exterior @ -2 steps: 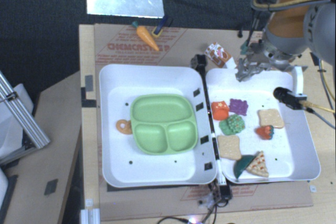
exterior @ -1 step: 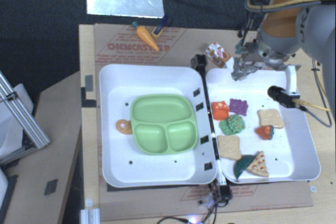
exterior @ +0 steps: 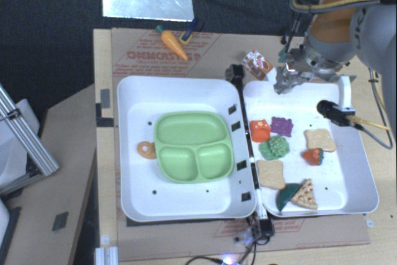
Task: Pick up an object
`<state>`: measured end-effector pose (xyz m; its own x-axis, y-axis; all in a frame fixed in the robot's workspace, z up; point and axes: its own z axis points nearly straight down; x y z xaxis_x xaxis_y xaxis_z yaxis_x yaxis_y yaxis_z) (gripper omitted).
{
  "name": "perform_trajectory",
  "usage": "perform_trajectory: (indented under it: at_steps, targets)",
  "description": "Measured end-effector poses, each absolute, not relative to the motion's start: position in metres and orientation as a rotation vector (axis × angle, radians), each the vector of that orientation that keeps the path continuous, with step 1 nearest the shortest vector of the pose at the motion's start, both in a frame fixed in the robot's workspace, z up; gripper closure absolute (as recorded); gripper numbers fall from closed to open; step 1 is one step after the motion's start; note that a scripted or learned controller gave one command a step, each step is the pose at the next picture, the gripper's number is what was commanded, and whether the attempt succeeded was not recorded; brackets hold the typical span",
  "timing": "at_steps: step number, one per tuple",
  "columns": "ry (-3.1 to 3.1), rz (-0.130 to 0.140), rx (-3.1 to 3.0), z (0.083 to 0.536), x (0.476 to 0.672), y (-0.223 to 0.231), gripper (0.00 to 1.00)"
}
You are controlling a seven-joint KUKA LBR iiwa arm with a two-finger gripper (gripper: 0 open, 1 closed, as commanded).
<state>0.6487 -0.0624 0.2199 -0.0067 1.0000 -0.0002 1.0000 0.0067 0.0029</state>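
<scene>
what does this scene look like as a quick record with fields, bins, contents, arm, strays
left bin: green divided tray, small orange ring beside it
right bin: orange block, purple piece, green broccoli, toast slice, strawberry, cracker, pizza slice
arm: claw over right bin's far edge
strays: carrot and wrapped snack on bench beyond the bins
</scene>
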Motion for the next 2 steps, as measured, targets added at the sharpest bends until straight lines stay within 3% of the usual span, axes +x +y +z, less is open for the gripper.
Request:
perform_trajectory:
  at_steps: [2]
  targets:
    - [2.222, 0.0, 2.22, 0.2214, 0.6347, -0.0563, 1.0]
